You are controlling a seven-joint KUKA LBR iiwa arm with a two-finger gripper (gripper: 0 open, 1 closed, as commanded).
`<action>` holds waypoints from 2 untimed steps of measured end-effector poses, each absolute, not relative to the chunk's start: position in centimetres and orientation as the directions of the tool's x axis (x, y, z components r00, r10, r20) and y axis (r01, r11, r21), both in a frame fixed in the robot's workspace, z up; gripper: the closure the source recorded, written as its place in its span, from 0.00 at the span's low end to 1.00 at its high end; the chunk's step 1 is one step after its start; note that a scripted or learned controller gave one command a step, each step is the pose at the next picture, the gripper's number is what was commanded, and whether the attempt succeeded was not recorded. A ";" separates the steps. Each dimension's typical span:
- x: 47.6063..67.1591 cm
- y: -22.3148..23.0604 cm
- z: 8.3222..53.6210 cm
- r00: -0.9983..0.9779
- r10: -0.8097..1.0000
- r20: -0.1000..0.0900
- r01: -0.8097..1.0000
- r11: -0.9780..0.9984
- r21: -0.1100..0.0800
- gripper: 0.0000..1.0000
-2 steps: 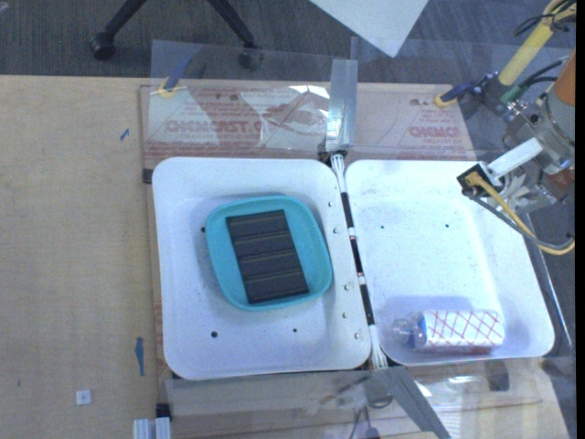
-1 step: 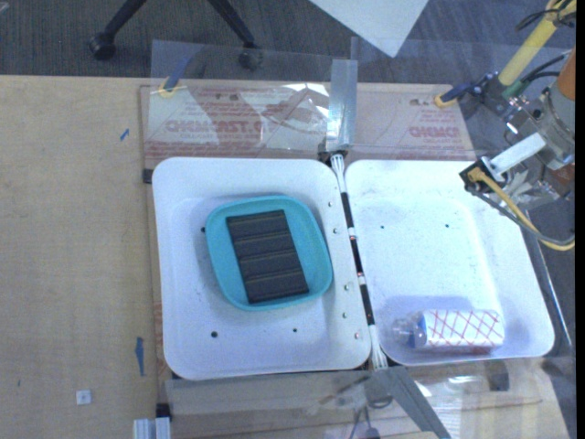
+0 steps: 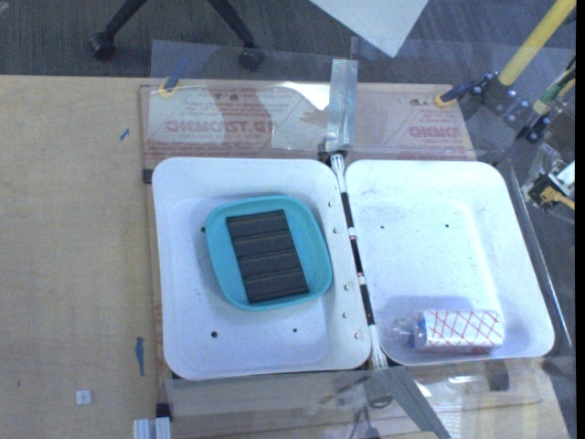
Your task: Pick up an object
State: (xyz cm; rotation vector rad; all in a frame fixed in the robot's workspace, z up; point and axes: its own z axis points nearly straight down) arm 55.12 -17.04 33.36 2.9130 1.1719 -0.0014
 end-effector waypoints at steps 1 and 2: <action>55.2 -20.9 29.1 0.844 0.536 -0.003 0.536 -0.844 -0.004 1.00; 53.5 -12.8 30.9 0.976 0.218 -0.004 0.218 -0.976 -0.003 1.00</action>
